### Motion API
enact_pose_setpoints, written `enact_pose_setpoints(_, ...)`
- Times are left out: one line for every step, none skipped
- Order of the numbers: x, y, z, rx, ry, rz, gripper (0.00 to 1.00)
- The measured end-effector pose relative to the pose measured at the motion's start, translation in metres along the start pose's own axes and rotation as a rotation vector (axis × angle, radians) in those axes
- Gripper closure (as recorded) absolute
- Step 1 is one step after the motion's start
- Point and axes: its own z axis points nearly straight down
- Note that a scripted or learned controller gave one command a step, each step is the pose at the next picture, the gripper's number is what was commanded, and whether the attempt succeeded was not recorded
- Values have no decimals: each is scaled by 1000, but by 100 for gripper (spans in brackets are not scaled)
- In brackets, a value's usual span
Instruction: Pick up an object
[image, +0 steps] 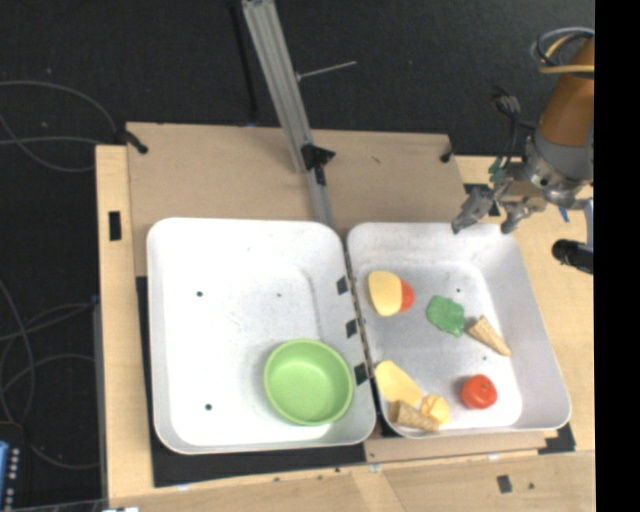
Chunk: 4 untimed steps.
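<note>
Objects for picking all lie in the right bin (520, 265), and we count five of them there. We see a yellow and red rounded piece (388, 293) near the bin's left wall, towards the far side. A green ice-cream toy with a tan cone (466, 324) rests about mid-bin, its cone pointing to the near right. A small red tomato-like ball (479, 391) sits close to the near right corner. A yellow wedge (396, 381) lies by the near left corner, and just beside it, seemingly touching, is a tan waffle-like piece (421, 412) against the near rim.

We find the gripper (486, 216) at the far right corner of this bin, over its rim and well apart from every object. Its two fingers are spread, with nothing between them. The arm (565, 115), with its orange band, comes in from the right edge above it.

In the left bin (200, 260) we see a green bowl (308, 381), upright, near the near right corner. A grey metal pole (285, 90) slants down from the top to the far side of the two bins, where they meet
</note>
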Motion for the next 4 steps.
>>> enact_pose_setpoints(-1,0,0,1,-2,-1,0)
enact_pose_setpoints(1,-11,51,5,0,3,0)
enact_pose_setpoints(-1,-12,104,5,-1,2,0)
enact_pose_setpoints(-3,-10,88,-4,-7,-2,100)
